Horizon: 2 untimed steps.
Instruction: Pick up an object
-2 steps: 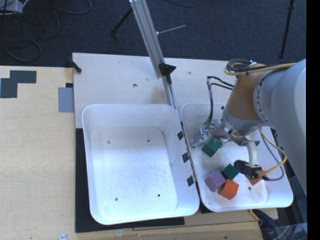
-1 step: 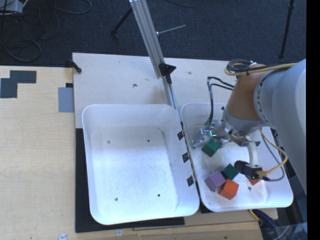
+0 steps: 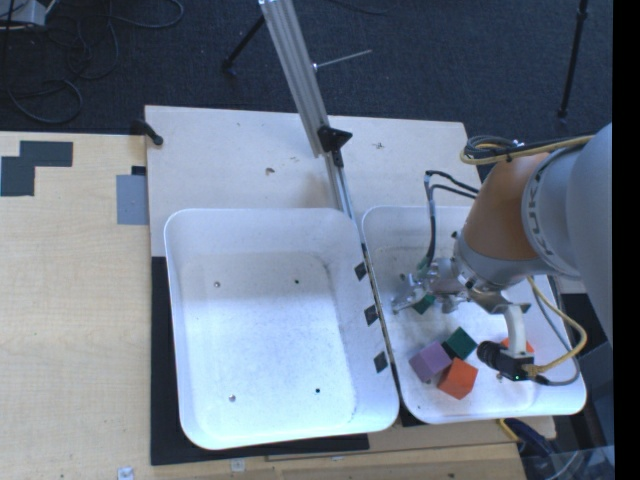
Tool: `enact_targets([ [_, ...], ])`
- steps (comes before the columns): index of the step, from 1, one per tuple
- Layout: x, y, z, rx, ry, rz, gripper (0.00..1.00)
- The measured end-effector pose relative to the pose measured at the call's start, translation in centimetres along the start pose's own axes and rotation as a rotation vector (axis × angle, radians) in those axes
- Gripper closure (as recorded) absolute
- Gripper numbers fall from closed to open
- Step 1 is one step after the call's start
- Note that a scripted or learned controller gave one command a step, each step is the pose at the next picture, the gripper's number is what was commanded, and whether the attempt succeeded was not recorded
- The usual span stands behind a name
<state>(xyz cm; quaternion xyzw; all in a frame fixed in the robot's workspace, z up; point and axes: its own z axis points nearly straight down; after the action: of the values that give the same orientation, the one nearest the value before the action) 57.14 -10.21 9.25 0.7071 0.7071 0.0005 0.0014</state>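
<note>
While the grey arm [image 3: 560,208] with its orange band reaches in from the right, its gripper [image 3: 416,296] hangs low over the right bin [image 3: 400,230], near the wall which this bin shares with the left bin [image 3: 250,230]. If the gripper is clenched or released, I cannot tell. One small green piece [image 3: 424,305] lies just at the gripper, but it is too small to say if it is grasped.

I count two white bins, side by side. Three blocks lie in the near part of the right bin, close together: one purple block [image 3: 430,360], one dark green block [image 3: 461,343] and one orange block [image 3: 458,379]. The purple one and the orange one look to touch. Three small black clips [image 3: 370,315] sit in a row on the shared wall.

Both bins stand on a black mat [image 3: 160,368], which lies on a pale wooden bench [image 3: 70,318]. Behind the bins is a whitish board [image 3: 230,158]. One aluminium rail [image 3: 297,73] rises at a slant from this board, with a checkered mark at its top end. Two grey patches [image 3: 130,198] are on the wood at the left. The floor [image 3: 420,28] behind is dark carpet with some cables [image 3: 60,88].
</note>
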Motion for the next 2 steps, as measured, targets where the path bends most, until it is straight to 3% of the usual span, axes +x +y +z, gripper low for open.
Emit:
enact_targets([
  [1, -6.1, -1.7, -0.7, 0.006, -0.002, 0.006, 0.0],
  [2, 0.3, 8.0, 0.2, -0.001, 0.002, -0.007, 0.0],
])
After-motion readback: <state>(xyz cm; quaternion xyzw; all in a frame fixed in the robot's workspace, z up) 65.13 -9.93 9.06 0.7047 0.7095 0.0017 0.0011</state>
